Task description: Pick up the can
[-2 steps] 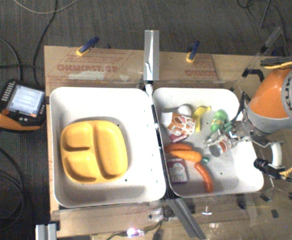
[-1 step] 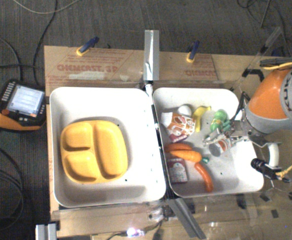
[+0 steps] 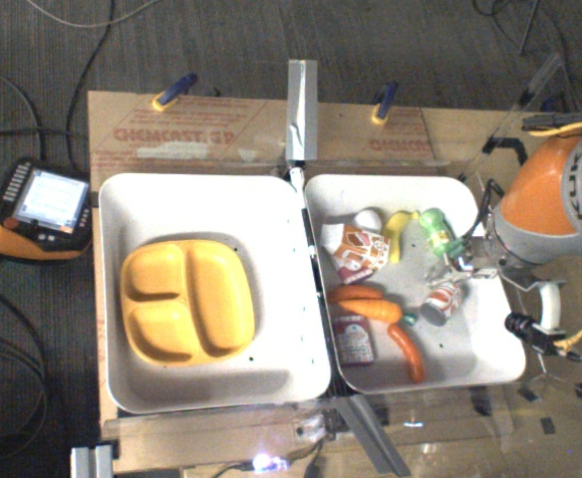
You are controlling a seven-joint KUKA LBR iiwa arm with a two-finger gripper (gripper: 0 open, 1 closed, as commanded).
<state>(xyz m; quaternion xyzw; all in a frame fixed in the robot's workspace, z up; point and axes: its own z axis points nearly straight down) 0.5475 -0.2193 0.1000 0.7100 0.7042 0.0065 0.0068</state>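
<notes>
Cables trail over the dark floor at the far left, and beside them we see a handheld controller (image 3: pixel 35 210) with a lit screen and an orange rim. Next comes the left bin (image 3: pixel 112 366), which holds a yellow divided plate (image 3: pixel 187 298) lying flat near its middle. A thin divider separates it from the right bin (image 3: pixel 490 361), where the clutter sits. Working across that bin, we find a dark red packet (image 3: pixel 354 341) near the front left, with a carrot (image 3: pixel 365 306) just behind it and a small red-orange sausage-shaped piece (image 3: pixel 408 353) beside it toward the front. Behind the carrot lies a red and white carton (image 3: pixel 358 250), then a white egg-like ball (image 3: pixel 369 219), a yellow banana (image 3: pixel 398 231) and a green bottle (image 3: pixel 435 231) along the back. The can (image 3: pixel 440 301), silvery with red markings, lies tipped on its side right of the carrot, about mid-bin. The gripper (image 3: pixel 472 264) hangs just above and to the right of the can, near the bottle, below the orange-banded arm (image 3: pixel 540 202) that enters from the right. We cannot tell how wide its fingers stand, and we see nothing clearly caught between them.
</notes>
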